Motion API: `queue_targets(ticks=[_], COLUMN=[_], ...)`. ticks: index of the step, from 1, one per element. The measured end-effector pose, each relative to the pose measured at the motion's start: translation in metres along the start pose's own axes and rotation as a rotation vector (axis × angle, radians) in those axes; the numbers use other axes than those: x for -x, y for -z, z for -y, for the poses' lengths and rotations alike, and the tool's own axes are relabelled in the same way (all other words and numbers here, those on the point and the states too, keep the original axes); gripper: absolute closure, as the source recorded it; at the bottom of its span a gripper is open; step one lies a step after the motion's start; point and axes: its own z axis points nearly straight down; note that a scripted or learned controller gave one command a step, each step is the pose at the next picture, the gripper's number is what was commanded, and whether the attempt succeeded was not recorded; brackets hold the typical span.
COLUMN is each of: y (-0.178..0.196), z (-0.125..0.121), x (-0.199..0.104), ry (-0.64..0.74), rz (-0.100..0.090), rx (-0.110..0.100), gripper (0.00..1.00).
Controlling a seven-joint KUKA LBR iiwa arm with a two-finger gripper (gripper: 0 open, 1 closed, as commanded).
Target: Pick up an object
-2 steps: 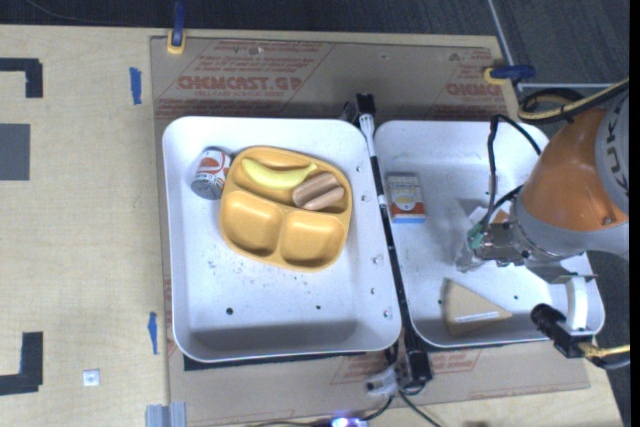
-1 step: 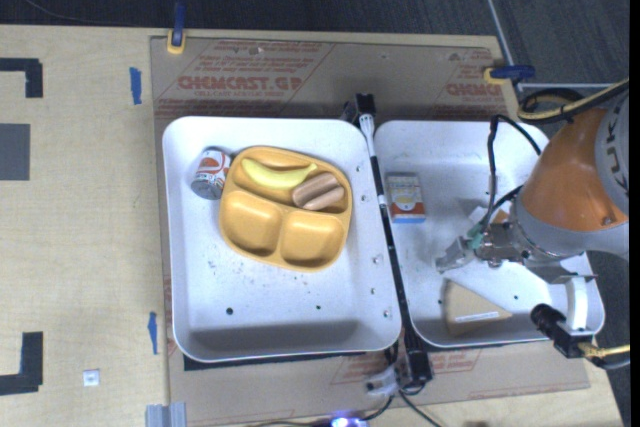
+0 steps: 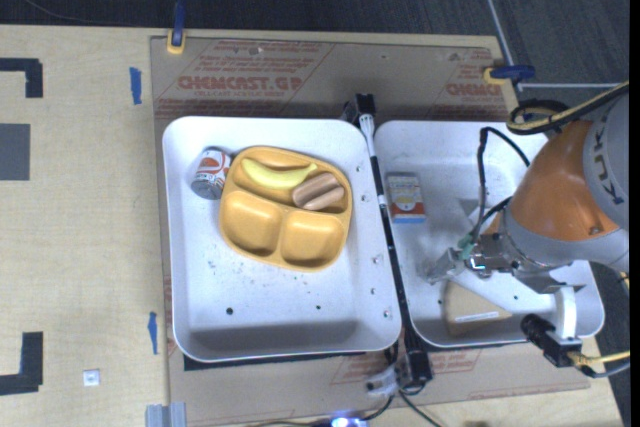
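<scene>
**Inspector:** Currently, the arm (image 3: 575, 190) reaches into the right bin (image 3: 430, 140), with the tool (image 3: 470, 263) low over a tan, bread-like block (image 3: 475, 307) near that bin's front edge.

**Clerk:** Has it got anything?

**Inspector:** Nothing shows between its tips. Whether the tool stands apart or together, I cannot tell (the wrist and cabling hide it).

**Clerk:** Other candidates?

**Inspector:** A small carton (image 3: 404, 196) lies toward the back of the same bin. In the left bin (image 3: 270, 315) a yellow divided tray (image 3: 285, 207) carries a banana (image 3: 272, 175) and a sausage (image 3: 319, 192), with a can (image 3: 210, 172) just beside the tray.

**Clerk:** Progress, then?

**Inspector:** In my judgement, the approach is made; the grasp and lift remain. Every object rests in its bin on the surface (image 3: 80, 215).
</scene>
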Motion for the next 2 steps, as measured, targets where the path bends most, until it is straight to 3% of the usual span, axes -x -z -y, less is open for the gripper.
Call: queue_targets(ticks=[1, 2], y=[0.011, 0.0109], z=[-0.0026, -0.0026], x=[0.0061, 0.006], ry=[-0.005, -0.005], rz=[0.016, 0.015], rx=[0.014, 0.014], gripper=[1.0, 0.0])
